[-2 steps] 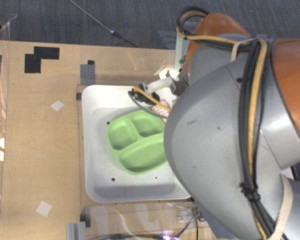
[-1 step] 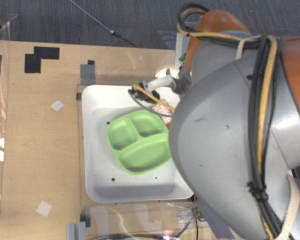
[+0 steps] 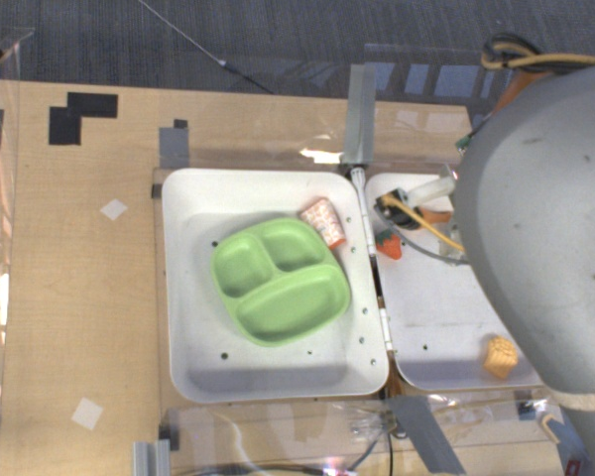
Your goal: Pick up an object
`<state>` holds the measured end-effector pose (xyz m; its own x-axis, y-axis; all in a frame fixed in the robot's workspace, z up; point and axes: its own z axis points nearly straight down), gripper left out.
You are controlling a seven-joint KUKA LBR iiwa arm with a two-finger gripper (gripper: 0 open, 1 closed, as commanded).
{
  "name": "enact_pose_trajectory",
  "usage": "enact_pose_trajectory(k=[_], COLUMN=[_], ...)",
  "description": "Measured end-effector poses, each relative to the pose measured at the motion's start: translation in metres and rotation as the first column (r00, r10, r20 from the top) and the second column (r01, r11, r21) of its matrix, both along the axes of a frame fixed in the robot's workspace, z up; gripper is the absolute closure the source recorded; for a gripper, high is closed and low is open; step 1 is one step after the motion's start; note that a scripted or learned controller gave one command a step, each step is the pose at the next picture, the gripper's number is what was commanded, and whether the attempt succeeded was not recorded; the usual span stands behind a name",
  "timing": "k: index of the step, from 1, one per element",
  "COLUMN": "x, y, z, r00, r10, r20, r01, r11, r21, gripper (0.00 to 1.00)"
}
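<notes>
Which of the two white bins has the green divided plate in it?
The left bin. The green divided plate lies in its middle, with a small red-and-white packet at the plate's upper right edge. The right bin holds a small tan object instead.

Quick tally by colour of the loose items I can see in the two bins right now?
Green: 1, divided plate in the left bin
Red and white: 1, small packet beside the plate
Red-orange: 1, small item in the right bin
Yellow: 1, lumpy piece
Total: 4
</notes>
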<state>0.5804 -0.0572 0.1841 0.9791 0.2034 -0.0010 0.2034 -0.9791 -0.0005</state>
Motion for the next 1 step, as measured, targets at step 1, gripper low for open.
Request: enact_pose_trajectory(k=[1], x=[-0.0788], y=[-0.0257], z=[0.0005], r00=[0.985], r10=[0.173], r20=[0.0], r01=[-0.173], r11=[0.985], r21=[0.002], gripper=[1.0])
